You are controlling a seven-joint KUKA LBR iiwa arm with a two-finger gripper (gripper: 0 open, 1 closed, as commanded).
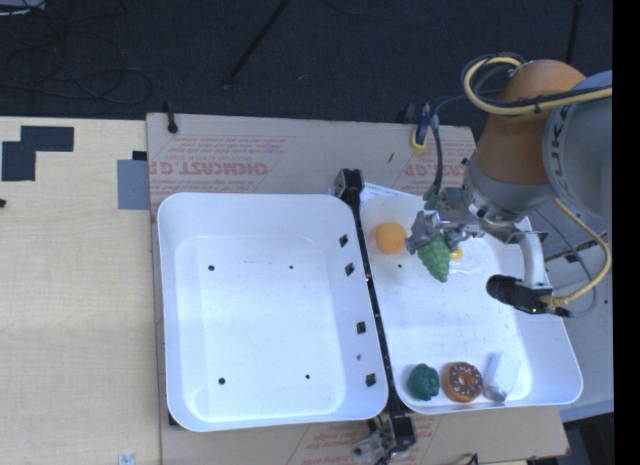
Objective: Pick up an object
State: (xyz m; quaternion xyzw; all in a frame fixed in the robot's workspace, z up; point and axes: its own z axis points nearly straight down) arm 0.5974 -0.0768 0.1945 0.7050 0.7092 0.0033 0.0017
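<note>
My gripper [433, 234] hangs over the back part of the right bin [545, 353], and its fingers are shut on the top of a light green leafy toy [437, 259] that hangs down from them. A small yellow piece [456, 251] shows just right of the green toy. An orange ball [390, 238] lies in the bin just left of the gripper, apart from it. Along the right bin's front edge lie a dark green lump [424, 381], a brown sprinkled donut [462, 381] and a white block [503, 374].
The left bin [180, 253] sits beside the right one, with a black divider [366, 293] between them. A black camera-like part [515, 293] juts from the arm over the right bin. Cardboard [260, 158] lies under both bins.
</note>
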